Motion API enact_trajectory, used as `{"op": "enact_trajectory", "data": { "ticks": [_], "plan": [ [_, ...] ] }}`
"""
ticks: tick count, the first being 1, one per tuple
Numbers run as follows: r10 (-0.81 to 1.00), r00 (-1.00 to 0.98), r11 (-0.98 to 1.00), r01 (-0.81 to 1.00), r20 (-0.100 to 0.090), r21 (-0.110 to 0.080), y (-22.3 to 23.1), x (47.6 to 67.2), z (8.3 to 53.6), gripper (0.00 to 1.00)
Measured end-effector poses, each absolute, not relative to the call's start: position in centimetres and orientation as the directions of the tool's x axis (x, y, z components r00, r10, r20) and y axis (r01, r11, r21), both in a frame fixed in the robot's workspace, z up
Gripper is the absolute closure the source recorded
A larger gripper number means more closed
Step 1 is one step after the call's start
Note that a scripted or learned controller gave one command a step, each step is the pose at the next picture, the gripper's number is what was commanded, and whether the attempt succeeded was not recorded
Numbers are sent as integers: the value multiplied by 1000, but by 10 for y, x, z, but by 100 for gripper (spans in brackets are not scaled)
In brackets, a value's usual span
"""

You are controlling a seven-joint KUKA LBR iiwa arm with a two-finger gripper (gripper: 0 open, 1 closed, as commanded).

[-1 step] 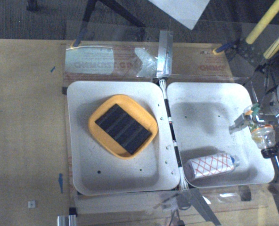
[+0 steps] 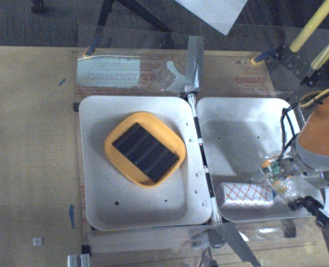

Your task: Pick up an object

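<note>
Centrally, rounded orange tray (image 2: pixel 145 149) with ribbed dark insert; red-latticed white box (image 2: pixel 247 194); claw (image 2: pixel 278 178) state unclear

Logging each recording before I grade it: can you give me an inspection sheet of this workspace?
Surface: wooden bench bearing two white bins, left bin and right bin.
Job's things: orange pad with dark ribbed top in left bin; white box with red lattice print at right bin's front edge.
Clutter: nothing seen.
Gripper: gripper over right bin, beside the box; jaw state unclear.
Cables: black cables along the arm.
Surroundings: chair base, yellow-handled tools.
</note>
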State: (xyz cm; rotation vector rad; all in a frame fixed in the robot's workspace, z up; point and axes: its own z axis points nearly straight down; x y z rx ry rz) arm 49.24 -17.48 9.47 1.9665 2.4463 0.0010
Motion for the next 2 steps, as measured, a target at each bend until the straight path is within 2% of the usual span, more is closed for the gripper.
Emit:
{"op": "enact_trajectory", "data": {
  "ticks": [1,2],
  "plan": [
    [977,-213,213,977,-3,4,-176,492,104,100],
    [969,-245,245,969,0,0,-134,530,189,100]
  ]
}}
